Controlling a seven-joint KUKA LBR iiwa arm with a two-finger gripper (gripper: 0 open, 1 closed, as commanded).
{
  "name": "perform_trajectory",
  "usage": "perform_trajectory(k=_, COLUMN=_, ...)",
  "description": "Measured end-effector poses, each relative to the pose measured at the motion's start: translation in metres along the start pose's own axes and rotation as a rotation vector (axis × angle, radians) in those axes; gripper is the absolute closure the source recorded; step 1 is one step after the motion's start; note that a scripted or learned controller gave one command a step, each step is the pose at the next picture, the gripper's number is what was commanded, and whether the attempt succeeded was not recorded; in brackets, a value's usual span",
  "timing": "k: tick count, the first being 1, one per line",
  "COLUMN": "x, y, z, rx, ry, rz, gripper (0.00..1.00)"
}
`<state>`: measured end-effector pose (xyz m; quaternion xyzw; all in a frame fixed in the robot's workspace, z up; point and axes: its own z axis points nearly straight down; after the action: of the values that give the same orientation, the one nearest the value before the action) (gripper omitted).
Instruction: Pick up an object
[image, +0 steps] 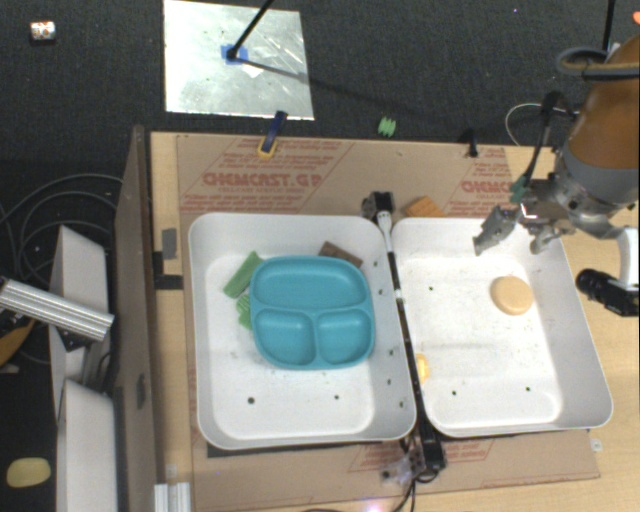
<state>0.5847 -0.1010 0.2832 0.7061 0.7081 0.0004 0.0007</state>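
Hovering over the far right part of the right bin (590, 395), gripper (516, 228) with fingers spread apart and nothing between them. Lying loose on that bin's floor, just nearer the camera than the gripper and apart from it, a tan round object (512, 295). Resting in the left bin (215, 400), a blue divided tray (310, 310) over a green item (241, 273).

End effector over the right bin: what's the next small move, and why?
Probably shift the end effector toward the near side of the shallow white right bin and lower it over the round tan disc. The disc lies alone on the bin floor, just below the end effector in the view, with nothing between the fingers.
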Motion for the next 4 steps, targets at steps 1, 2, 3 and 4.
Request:
perform_trajectory(k=1, x=-0.063, y=-0.007, z=-0.055, rx=-0.005, ry=-0.003, rz=0.005, gripper=0.00)
perform_trajectory(k=2, x=-0.097, y=0.000, z=0.059, rx=0.005, ry=0.000, rz=0.004, gripper=0.00)
perform_trajectory(k=3, x=-0.096, y=0.034, z=0.045, rx=-0.005, ry=-0.001, rz=-0.002, gripper=0.00)
perform_trajectory(k=4, x=-0.106, y=0.033, z=0.063, rx=-0.001, ry=-0.001, rz=0.001, gripper=0.00)
